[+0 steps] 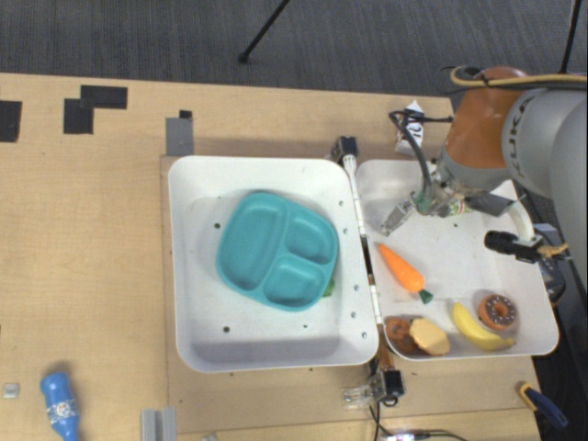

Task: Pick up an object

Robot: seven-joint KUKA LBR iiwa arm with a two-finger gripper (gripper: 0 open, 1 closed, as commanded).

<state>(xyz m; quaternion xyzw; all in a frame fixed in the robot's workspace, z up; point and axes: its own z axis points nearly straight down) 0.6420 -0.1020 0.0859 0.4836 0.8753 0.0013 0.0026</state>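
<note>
While the jaws (401, 215) hang spread and empty over the right bin (551, 338), the carrot (401, 270) lies just below them toward the bin's near side, its long axis running diagonally.

- The arm (528, 145) runs off the right edge, so most of it is cut.
- Claw (401, 215) is tiny and kinda blurry, can't tell how its fingers stand.
- Something green (328, 288) peeks out from under the teal tray (278, 250), mostly hidden, no idea what it is.
- Brown lump (401, 332) sits partly behind the tan one (428, 337).
- Blue thing (61, 405) at bottom left is too blurry to name.
- Yellow-blue bit (542, 403) at bottom right is cut by the edge.
</note>
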